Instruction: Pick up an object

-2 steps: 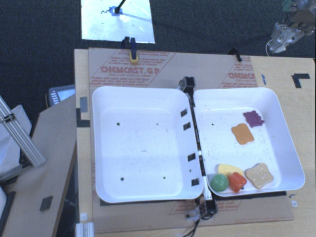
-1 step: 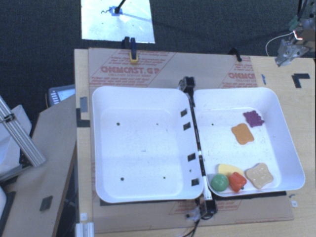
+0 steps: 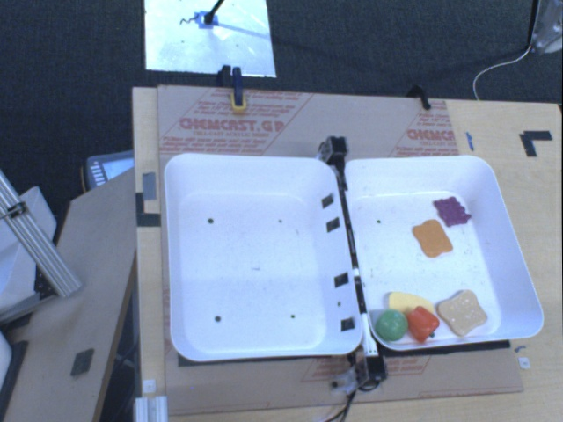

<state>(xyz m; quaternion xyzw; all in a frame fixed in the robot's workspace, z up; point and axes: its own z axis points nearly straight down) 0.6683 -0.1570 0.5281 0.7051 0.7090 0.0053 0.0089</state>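
right bin (image 3: pixel 506 236) holds my targets: knobbly purple cluster (image 3: pixel 450 210), flat orange slab (image 3: pixel 432 237), toast-shaped tan slice (image 3: pixel 462 312), yellow wedge (image 3: pixel 406 302) half-hidden behind green ball (image 3: pixel 391 325) and what may be a red pepper (image 3: pixel 423 323) | left bin (image 3: pixel 176 262) smooth white plastic | gripper state: I cannot tell

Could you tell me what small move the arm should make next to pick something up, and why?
Probably reach in over the right bin toward the orange piece: it lies apart from its neighbours, whereas the green ball, red piece and toast crowd the near edge.
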